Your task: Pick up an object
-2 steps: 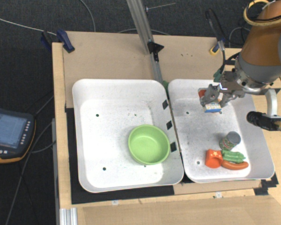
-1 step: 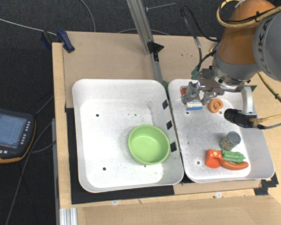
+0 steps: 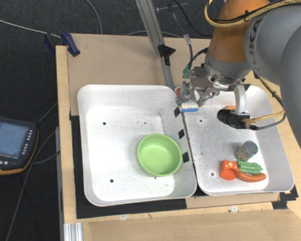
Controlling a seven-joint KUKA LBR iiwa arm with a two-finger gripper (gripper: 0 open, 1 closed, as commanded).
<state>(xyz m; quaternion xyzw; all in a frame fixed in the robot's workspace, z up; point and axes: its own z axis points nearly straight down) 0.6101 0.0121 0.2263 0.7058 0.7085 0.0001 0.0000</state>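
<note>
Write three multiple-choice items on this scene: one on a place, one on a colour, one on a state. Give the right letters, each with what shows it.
1. Where is the bowl?
A. in the left bin
B. in the right bin
C. on the bare bench

2. What colour is the bowl?
A. red
B. light green
C. blue

3. How does the bowl stand?
A. upside down
B. on its side
C. upright, mouth up

Answers:
1 A: it sits in the left bin, near the wall it shares with the right bin.
2 B: its whole surface is light green.
3 C: its open hollow faces the camera.
</note>
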